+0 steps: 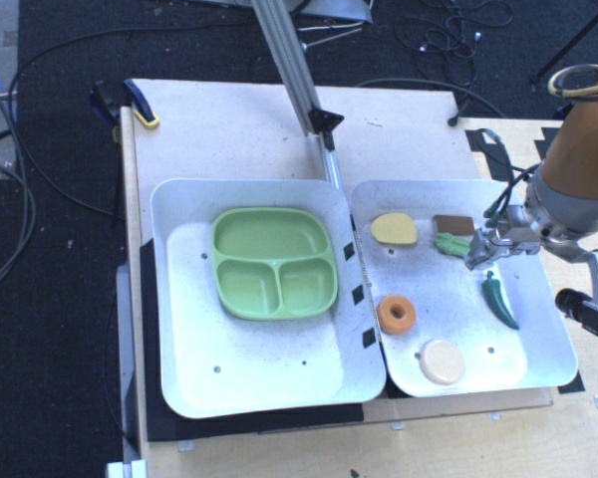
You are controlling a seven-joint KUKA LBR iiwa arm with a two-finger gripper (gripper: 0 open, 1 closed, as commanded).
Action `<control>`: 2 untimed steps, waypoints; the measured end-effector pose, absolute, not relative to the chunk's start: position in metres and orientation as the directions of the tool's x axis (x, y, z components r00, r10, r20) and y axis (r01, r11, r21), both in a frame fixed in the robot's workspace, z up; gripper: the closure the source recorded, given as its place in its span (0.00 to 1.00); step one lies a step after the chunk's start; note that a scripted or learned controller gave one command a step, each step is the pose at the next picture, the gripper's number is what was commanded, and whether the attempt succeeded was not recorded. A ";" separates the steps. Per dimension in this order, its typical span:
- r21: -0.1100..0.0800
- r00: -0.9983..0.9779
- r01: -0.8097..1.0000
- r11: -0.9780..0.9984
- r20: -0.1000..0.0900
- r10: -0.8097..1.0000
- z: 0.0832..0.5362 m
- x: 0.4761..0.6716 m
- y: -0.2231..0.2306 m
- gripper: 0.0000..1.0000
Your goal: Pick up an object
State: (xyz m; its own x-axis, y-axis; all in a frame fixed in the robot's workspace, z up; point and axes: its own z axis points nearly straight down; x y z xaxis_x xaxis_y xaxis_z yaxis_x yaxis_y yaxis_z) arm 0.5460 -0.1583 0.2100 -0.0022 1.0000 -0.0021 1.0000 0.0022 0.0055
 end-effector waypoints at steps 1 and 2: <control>0.000 -0.007 1.000 0.007 0.002 1.000 0.212 0.544 -0.114 1.00; -0.003 -0.007 1.000 0.007 0.002 1.000 0.204 0.536 -0.060 1.00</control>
